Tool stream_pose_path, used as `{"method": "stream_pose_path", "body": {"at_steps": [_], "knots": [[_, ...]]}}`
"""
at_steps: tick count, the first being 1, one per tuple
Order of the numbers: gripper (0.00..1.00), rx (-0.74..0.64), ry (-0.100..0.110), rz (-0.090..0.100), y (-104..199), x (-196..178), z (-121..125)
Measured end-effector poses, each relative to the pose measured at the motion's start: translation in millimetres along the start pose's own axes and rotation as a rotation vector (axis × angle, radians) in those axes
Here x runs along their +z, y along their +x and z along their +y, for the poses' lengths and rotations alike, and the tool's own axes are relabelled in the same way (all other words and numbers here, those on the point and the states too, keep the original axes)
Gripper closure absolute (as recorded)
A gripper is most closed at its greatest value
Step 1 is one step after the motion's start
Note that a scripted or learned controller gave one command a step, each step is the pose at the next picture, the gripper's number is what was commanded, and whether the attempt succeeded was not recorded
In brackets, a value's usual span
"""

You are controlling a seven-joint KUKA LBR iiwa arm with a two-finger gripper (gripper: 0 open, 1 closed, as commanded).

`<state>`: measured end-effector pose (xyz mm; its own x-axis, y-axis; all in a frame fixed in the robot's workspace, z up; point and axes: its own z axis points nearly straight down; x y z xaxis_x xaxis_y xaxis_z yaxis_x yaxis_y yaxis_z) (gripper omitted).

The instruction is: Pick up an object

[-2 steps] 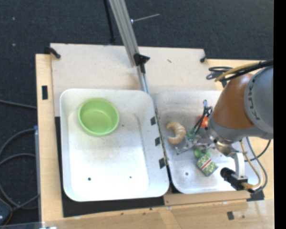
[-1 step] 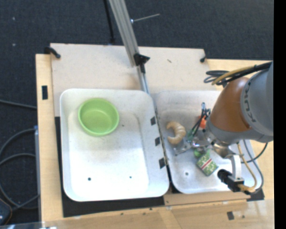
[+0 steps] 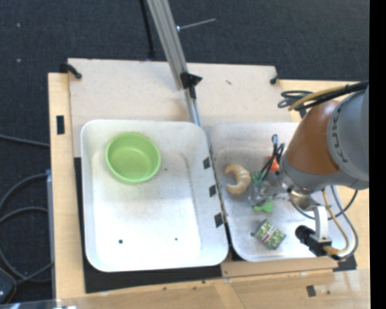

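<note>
**Ana:** What lies closest to the camera's lower edge?

**Ben:** In the right-hand shallow white bin [image 3: 244, 143], nearest the front wall, sits a small green-and-white patterned packet [image 3: 269, 234]. Just behind it lies a small bright green piece [image 3: 265, 206], right under the two-finger gripper [image 3: 260, 188].

**Ana:** Does the gripper hold it?

**Ben:** That cannot be told. The gripper hangs low over the bin, and the green piece sits just below its tip, touching or nearly so. Whether the jaws are spread or closed is too small and cluttered to make out.

**Ana:** Anything beside it?

**Ben:** A curved tan object shaped like a croissant [image 3: 238, 177] lies just left of the gripper, near the bin's left wall. The grey arm with its orange band [image 3: 312, 148] reaches in from the right.

**Ana:** And the other bin?

**Ben:** The left-hand white bin [image 3: 148, 237] holds a round lime-green plastic bowl [image 3: 133, 158], upright in its far left corner, well apart from the gripper.
</note>
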<state>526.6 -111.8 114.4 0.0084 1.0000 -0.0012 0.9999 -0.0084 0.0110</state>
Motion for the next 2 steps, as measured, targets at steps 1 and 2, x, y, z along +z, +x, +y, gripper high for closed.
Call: {"method": "stream_pose_path", "body": {"at_steps": [1, 2], "knots": [[1.0, -0.001, 0.005, 0.0, -7.7, -46.1, -1.2], [1.0, -0.004, 0.008, -0.001, -18.2, -100.9, -2.3]]}}
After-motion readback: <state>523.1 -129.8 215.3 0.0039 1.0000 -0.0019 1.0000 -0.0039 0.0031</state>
